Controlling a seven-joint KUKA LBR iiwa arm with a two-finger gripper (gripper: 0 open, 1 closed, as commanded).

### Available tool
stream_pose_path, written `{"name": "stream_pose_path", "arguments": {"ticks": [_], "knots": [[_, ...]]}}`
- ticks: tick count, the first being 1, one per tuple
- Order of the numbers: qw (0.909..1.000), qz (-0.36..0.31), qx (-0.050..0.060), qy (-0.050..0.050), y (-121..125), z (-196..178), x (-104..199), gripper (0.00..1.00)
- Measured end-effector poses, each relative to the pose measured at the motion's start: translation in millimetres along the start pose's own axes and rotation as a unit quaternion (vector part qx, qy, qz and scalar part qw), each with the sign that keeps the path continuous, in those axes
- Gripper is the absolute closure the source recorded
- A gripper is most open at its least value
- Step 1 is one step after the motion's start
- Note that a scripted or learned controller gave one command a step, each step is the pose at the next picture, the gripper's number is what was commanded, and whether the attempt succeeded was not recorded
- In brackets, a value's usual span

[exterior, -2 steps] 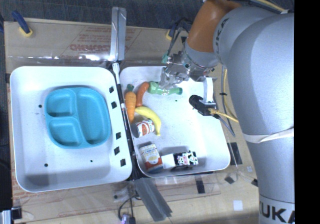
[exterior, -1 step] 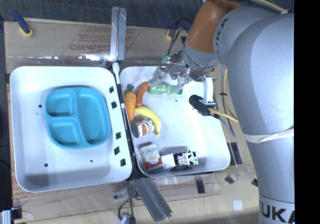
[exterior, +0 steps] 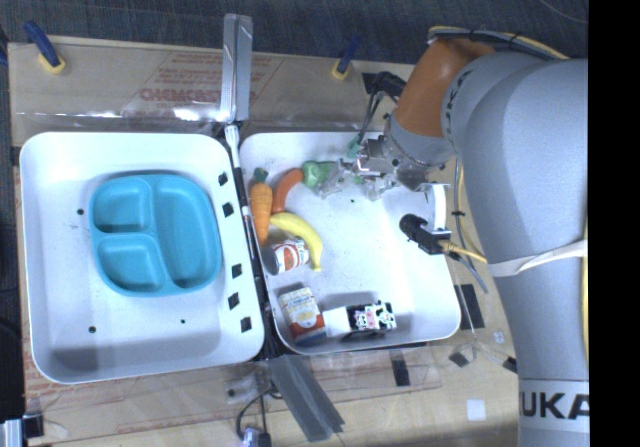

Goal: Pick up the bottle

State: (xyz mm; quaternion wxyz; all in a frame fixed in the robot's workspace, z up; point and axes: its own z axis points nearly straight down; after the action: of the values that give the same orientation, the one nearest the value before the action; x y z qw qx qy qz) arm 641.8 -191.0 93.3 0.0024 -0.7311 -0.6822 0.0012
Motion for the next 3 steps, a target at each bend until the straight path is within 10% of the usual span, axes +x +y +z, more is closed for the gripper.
{"name": "stream_pose_path", "arguments": {"ticks": [1,3], "knots": [[0.9931,-0.117,0.000,0.000,12,2,43,0.00],[0.9910,-0.134,0.000,0.000,-40,-6,17,0.00]]}}
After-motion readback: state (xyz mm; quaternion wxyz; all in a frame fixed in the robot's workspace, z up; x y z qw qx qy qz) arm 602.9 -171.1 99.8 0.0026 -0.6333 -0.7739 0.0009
